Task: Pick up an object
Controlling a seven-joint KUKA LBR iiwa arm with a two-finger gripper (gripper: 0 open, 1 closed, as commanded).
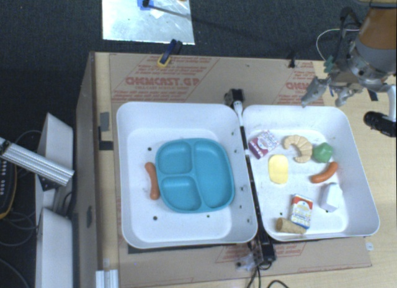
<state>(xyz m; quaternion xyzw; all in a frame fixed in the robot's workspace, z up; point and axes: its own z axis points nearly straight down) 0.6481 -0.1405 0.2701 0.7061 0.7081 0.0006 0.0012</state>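
Nothing's been picked yet, so this looks like the approach stage. The grey two-finger gripper (pixel 327 92) is parked above the far rim of the right-hand shallow white bin (pixel 363 175), fingers spread open, nothing held between them. Candidates are all lying in that bin: a tan croissant-shaped toy (pixel 299 146), a green round toy (pixel 322 152), a pale yellow block (pixel 278 169) and an orange sausage-shaped toy (pixel 324 172). One target would need to be chosen, then the gripper brought over it and lowered.
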